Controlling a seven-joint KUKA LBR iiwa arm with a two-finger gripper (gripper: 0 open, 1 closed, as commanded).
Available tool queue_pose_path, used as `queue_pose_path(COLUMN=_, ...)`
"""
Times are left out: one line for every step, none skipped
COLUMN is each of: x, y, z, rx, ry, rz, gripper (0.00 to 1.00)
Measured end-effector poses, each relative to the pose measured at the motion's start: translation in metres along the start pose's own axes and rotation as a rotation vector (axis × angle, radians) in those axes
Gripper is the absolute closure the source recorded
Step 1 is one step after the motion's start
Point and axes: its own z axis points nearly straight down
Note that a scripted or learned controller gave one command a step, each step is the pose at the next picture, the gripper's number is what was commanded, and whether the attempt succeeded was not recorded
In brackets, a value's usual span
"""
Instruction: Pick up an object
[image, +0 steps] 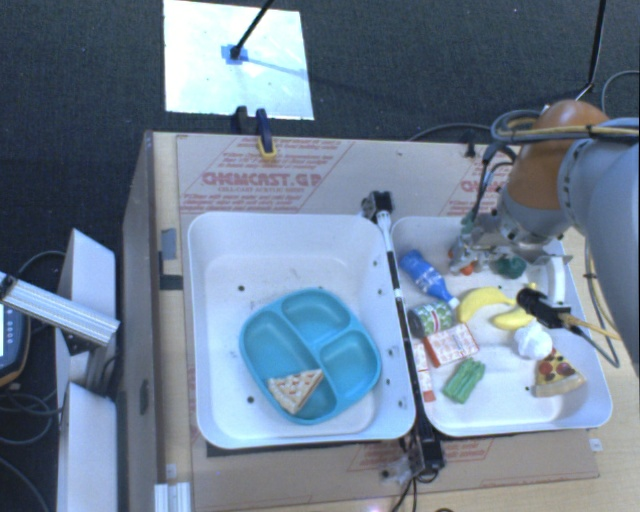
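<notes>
The task stands at the approach stage: nothing is lifted and no object is seen in the hand (478, 248), which hangs low over the far end of the right bin (500, 402). You cannot tell from this view whether the hand is released or clenched. Treat the grasp, the lift and the carry as all left to do. The likeliest object to be picked is the teal item (511, 266), which lies just beside the hand, between it and the bin's far wall; the blue bottle (425, 277) lies near on the other side. Count the stock as follows. The table (300, 170) carries two bins. The left bin (230, 280) holds one blue divided plate (310, 355) with one toast-coloured wedge (295, 388) in its nearest compartment. The right bin holds nine loose things: the teal item, the blue bottle, one banana (485, 302), one smaller yellow piece (512, 320) touching it, one green can (430, 320), one red-and-white packet (452, 345), one green block (463, 380), one white lump (533, 340) and one pizza slice (556, 373). All nine rest on the bin floor.
</notes>
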Motion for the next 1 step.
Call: queue_pose_path(x=0.0785, y=-0.0164, z=-0.0900, rx=0.000, ry=0.001, rz=0.001, gripper=1.00)
